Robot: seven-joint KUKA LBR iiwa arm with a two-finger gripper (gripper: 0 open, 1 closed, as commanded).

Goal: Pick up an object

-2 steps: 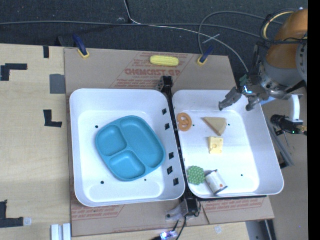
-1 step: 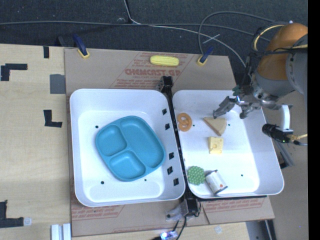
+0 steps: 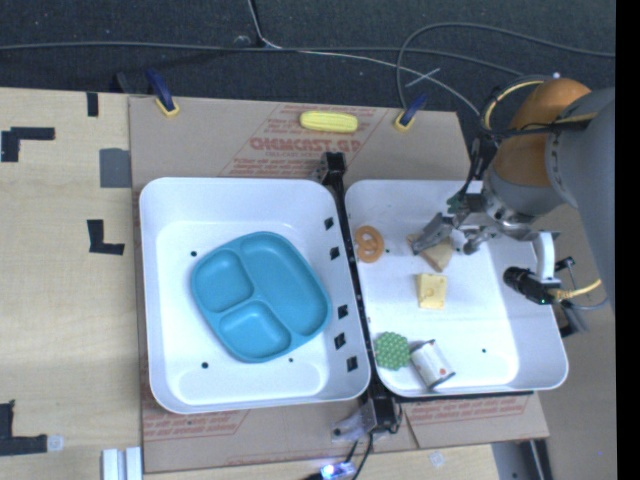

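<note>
The gripper (image 3: pixel 441 236) hangs just above the tan wedge (image 3: pixel 436 257) — its jaws apart, the wedge directly below-left.

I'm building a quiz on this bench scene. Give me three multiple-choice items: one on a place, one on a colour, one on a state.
1. Where does the divided plate lie?
A. left bin
B. right bin
C. on the cardboard

2. What colour is the small round ball in the right bin?
A. red
B. green
C. blue

3. How does the small can sit?
A. upright
B. stacked on the plate
C. on its side

Answers: 1 A, the plate rests in the left bin. 2 B, the ball is green. 3 C, the can lies lengthwise near the ball.
</note>
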